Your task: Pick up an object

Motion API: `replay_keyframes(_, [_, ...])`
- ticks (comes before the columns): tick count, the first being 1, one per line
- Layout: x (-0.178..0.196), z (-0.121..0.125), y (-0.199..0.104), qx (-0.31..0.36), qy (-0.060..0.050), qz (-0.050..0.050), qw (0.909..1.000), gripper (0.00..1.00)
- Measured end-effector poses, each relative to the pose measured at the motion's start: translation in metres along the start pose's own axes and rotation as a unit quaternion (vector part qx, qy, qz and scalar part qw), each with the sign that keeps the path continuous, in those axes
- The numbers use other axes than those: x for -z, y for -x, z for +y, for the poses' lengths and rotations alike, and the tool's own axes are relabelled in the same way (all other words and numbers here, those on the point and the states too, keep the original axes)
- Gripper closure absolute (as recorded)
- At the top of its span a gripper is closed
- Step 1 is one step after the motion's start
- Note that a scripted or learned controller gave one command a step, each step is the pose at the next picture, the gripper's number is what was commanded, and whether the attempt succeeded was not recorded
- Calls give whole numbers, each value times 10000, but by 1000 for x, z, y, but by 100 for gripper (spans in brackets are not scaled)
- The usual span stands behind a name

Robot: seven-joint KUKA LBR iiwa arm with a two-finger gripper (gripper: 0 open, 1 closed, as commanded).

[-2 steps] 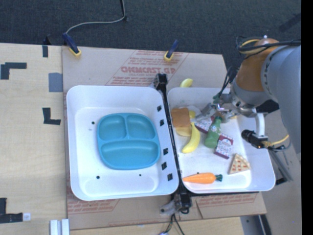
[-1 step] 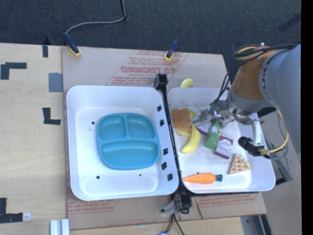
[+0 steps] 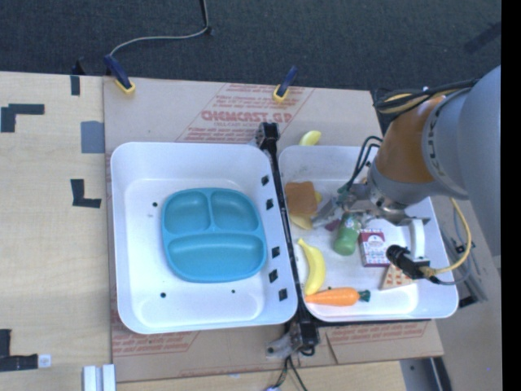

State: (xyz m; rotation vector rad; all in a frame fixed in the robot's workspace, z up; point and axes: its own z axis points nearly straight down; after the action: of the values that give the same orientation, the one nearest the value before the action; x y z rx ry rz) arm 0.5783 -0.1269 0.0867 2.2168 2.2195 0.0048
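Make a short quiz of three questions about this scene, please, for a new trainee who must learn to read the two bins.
1. True or false: the blue divided plate lies in the right bin.
2. Which item lies nearest the front wall of the right bin: A) the green bottle, B) the carrot, C) the brown bread piece?
3. Fill in: the yellow banana lies between the bread piece and the ____.

Key
1. False; it lies in the left bin.
2. B.
3. Carrot.

The gripper is low over the right bin beside the green bottle; its grasp cannot be judged.
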Motion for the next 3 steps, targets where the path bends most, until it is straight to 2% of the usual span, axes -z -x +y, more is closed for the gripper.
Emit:
replay_keyframes(1, [-1,39,-20,3,-5,0,10000,0])
replay_keyframes(2, [-2,91,-29,3,-18,1,10000,0])
replay_keyframes(3, [8,90,-29,4,-26,-10,10000,100])
